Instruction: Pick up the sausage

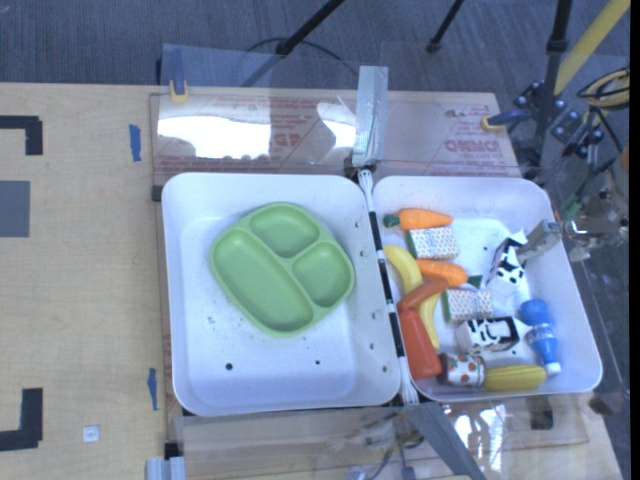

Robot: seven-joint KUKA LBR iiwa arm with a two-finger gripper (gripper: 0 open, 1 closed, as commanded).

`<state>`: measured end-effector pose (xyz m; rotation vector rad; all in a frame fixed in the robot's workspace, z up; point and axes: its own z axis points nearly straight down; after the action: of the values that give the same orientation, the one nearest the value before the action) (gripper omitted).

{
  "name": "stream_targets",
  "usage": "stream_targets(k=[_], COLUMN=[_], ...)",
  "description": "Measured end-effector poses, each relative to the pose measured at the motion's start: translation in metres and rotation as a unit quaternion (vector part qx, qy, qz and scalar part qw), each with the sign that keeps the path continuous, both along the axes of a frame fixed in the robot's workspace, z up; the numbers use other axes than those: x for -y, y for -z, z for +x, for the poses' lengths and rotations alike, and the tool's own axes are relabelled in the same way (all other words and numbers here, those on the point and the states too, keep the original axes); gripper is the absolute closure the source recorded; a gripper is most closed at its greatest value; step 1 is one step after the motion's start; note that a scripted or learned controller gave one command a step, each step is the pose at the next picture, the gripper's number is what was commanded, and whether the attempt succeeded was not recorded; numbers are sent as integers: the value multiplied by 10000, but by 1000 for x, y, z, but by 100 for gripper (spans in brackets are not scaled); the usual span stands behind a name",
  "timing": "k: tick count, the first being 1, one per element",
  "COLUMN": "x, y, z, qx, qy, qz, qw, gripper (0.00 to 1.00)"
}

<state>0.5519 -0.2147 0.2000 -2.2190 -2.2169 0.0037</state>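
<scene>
The sausage [418, 333] is a red-orange, slightly bent link. It lies in the right bin [575, 298], along its left wall, running from the bin's middle down toward the front. A yellow banana [403, 267] touches its upper end, and a small red-and-white can [462, 370] lies at its lower end. Nothing covers the sausage along its length.
The right bin also holds two orange carrots [425, 218], patterned blocks [434, 241], a black-and-white cow toy [510, 263], a blue bottle [540, 330] and a corn cob [515, 376]. A green divided plate [282, 266] sits in the left bin [200, 348]. Stands and cables crowd the right edge.
</scene>
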Motion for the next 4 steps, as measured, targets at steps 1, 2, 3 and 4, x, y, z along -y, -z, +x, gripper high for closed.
stream_targets(k=[1, 2, 3, 4], x=[9, 3, -2, 7], y=[-114, -143, -162, -201], z=[13, 62, 104, 117], qx=[19, 24, 32, 41], qy=[8, 963, 46, -834], qz=[-17, -24, -23, -23], qw=[10000, 9953, 10000, 9965], gripper=[0, 0, 0, 0])
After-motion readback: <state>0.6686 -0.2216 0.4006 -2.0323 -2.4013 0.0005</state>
